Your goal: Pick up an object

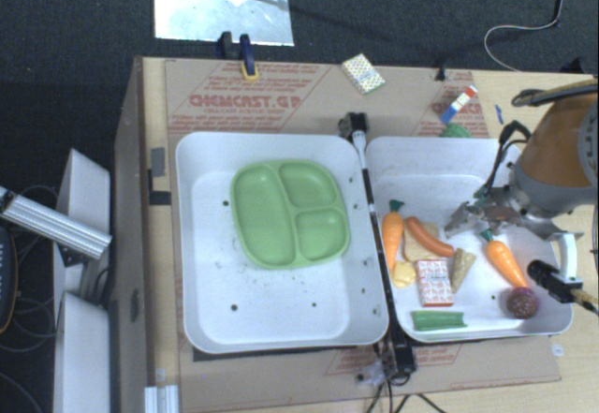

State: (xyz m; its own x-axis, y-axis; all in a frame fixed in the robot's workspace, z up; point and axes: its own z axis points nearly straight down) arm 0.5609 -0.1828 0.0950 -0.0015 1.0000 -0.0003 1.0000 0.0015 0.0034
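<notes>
The right bin (440, 168) holds several toy foods. An orange carrot (392, 235) lies by its left wall, with a red-orange sausage (429, 238) beside it. A second carrot (506, 262) lies further right. A red and white box (432, 282), a beige wedge (462, 269), a small yellow piece (403, 273), a green bar (438, 318) and a dark red ball (521, 302) sit toward the front. My gripper (475, 213) hangs low over the bin, just right of the sausage and above the second carrot's green top. Nothing is seen held.
The left bin (215, 308) carries a green divided plate (290, 213). A black divider clamp (356, 127) sits between the bins at the back. Small items lie on the cardboard behind: a yellow block (362, 73) and a red-blue piece (457, 106). The arm's orange band (562, 144) looms at right.
</notes>
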